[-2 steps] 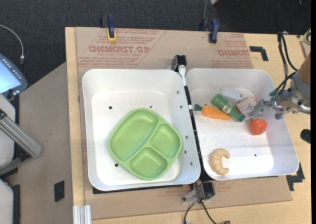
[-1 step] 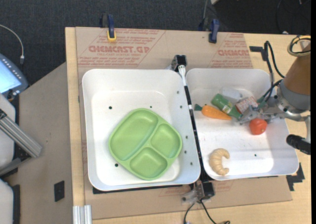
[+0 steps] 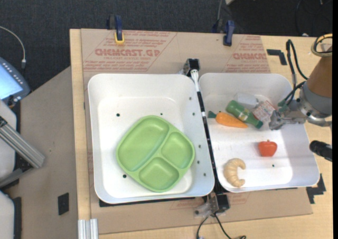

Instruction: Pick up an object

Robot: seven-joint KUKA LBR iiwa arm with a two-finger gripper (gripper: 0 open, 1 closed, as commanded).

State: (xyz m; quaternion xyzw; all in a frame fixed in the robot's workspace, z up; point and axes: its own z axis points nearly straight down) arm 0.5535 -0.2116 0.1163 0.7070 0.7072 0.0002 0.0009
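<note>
We see the claw (image 3: 278, 120) low in the right bin (image 3: 296, 177), just right of the bottle (image 3: 244, 114); can't tell its opening. Carrot (image 3: 231, 121), tomato (image 3: 268, 148), croissant (image 3: 235, 171) lie nearby, untouched.

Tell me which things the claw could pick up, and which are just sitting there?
Could be picked up, all in the right bin:
carrot
green bottle
crumpled wrapper
tomato
croissant
The claw is nearest the wrapper.

Just sitting there:
green divided plate in the left bin
blue clamps
right bin itself
</note>
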